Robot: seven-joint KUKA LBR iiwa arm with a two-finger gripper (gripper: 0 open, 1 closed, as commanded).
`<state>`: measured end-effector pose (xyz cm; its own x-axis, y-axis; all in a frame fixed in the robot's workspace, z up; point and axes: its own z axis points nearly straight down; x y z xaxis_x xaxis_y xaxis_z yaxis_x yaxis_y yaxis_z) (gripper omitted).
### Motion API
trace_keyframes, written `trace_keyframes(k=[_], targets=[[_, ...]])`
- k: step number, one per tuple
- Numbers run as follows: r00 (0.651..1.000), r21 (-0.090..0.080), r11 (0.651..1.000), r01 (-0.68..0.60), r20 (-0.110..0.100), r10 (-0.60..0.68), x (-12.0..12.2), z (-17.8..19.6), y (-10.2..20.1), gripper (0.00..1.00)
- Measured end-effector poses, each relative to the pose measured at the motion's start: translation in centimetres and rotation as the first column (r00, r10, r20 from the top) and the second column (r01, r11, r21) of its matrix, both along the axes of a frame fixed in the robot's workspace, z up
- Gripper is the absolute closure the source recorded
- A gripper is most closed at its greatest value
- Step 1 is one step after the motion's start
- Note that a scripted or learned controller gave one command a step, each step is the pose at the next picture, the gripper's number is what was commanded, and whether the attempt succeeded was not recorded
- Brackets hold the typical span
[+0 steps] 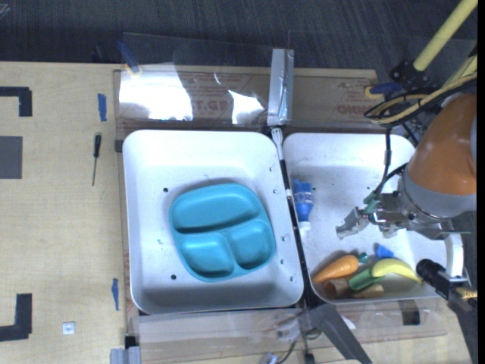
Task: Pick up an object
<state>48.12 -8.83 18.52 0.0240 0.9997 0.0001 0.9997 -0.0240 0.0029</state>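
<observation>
Camera view, fixed overhead, slanted. Two white bins side by side on bench.

Left bin: holds one blue divided tray, three compartments, lying flat, roughly centred, slightly rotated. Nothing in the tray.

Right bin: objs clustered along near edge. Orange carrot-like item at near-left, lying on its side. Just beside it, to the right, a green piece and a yellow banana, touching or overlapping; exact contact hard to tell. Small blue piece just above the banana. Blue-and-white tube-like item lies against the bin's left wall, apart from the cluster.

Arm enters from right, orange band visible over grey wrist. Gripper sits over middle of right bin, above the carrot/banana cluster, pointing left. Fingers appear spread part-way; nothing seen between them, no obj held. All pickable objs rest on bin floor.

Bench surround: clear plastic sheet behind the bins w/ glare; yellow pole and cables at top right.
</observation>
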Motion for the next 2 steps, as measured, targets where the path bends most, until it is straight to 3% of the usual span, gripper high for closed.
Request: trace_keyframes(k=[1,2], targets=[[0.999,-0.001,0.999,-0.050,0.003,0.050,0.0,-9.8,-1.5,0.00],[0.999,-0.003,0.999,-0.049,0.008,0.049,0.2,-8.8,-1.5,1.00]])
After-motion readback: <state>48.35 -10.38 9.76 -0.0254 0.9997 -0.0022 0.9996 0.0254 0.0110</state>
